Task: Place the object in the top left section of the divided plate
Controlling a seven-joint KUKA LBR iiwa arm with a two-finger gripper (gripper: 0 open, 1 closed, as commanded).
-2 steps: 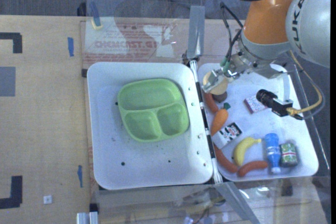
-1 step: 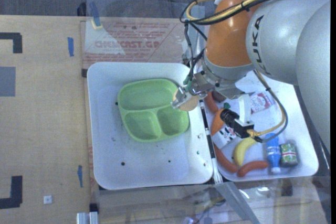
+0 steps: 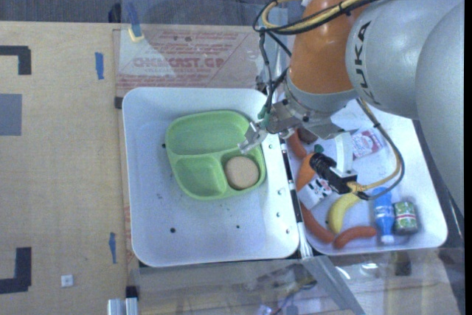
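1 green divided plate (image 3: 199, 151) holds 1 round cookie (image 3: 242, 172); gripper (image 3: 254, 135) grip state unclear.

A banana (image 3: 341, 212), a sausage (image 3: 345, 236) and a small bottle (image 3: 383, 220) are lying (crowded together) at lower right.

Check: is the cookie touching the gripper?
Apart. The camera view shows the cookie lying in the lower right section of the green plate, with a strip of bare green between it and the gripper at the plate's right rim.
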